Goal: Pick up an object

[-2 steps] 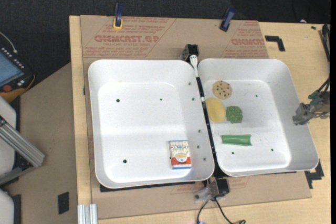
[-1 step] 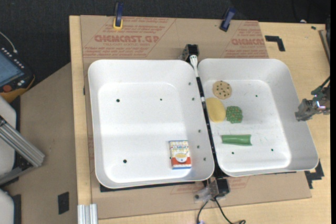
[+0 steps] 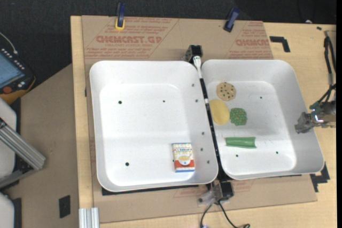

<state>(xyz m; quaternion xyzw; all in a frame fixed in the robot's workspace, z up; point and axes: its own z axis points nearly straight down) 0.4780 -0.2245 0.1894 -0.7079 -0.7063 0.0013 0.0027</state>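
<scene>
Camera view puts the gripper (image 3: pixel 311 121) low at the right rim of the right-hand shallow white plastic bin (image 3: pixel 278 76). It is too small and dim to tell whether it is spread or closed, and nothing can be seen held in it.

No single object is named by the task, so any of the five will do. Four lie in the right bin, all on the far side of the bin floor from the gripper:
- One flat green oblong piece (image 3: pixel 240 141) is the nearest to the gripper.
- One knobbly green broccoli-like lump (image 3: pixel 238 116) lies beyond the oblong piece.
- One smooth yellow oval piece (image 3: pixel 219 112) touches the lump on the side away from the gripper and sits close to the bins' shared wall.
- One round tan chocolate-chip cookie shape (image 3: pixel 226 91) is just beside those two.

One small white, blue and orange printed carton (image 3: pixel 183 157) stands alone in the left-hand white bin (image 3: pixel 107 115), the farthest thing from the gripper.

All five look like light toy food. The carton seems stiff with flat faces, so it is probably best pinched across its narrow sides. The oblong lies low and may slip, so it should be taken across its short width. The yellow oval looks slick and could roll. The lump's rough surface should hold well.
</scene>
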